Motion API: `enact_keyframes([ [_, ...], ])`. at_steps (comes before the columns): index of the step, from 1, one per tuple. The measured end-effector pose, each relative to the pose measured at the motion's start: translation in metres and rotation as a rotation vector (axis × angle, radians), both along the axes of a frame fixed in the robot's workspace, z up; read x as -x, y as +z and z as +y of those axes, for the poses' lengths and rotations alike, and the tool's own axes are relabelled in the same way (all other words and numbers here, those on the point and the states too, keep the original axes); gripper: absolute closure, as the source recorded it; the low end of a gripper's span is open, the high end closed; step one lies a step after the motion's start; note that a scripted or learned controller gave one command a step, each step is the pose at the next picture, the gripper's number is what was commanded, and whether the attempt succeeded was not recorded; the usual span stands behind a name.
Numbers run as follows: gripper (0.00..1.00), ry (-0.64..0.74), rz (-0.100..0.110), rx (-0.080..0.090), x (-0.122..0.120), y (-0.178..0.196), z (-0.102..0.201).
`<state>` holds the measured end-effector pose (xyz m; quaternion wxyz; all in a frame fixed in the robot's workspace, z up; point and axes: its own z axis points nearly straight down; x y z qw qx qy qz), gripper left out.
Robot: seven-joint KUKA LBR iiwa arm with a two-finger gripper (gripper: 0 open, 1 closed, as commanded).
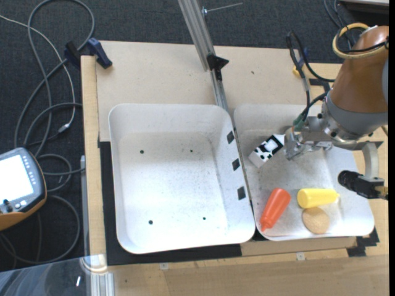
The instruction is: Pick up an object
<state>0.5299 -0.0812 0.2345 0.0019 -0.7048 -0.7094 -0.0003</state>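
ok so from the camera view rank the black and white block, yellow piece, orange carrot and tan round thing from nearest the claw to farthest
1. Black and white block, just left of the claw.
2. Yellow piece, below the claw, slightly right.
3. Orange carrot, below and left; close to the yellow piece's distance.
4. Tan round thing, at the right bin's front edge.

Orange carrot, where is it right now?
The carrot lies in the right bin, near its front-left corner, just left of the yellow block and the tan disc.

Fixed overhead camera, slanted down, both bins (123, 128) in frame
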Motion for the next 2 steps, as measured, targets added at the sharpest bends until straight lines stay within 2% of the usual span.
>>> enact_keyframes([
  [2, 1.00, 0.001, -0.005, 0.001, -0.053, 0.007, 0.108],
])
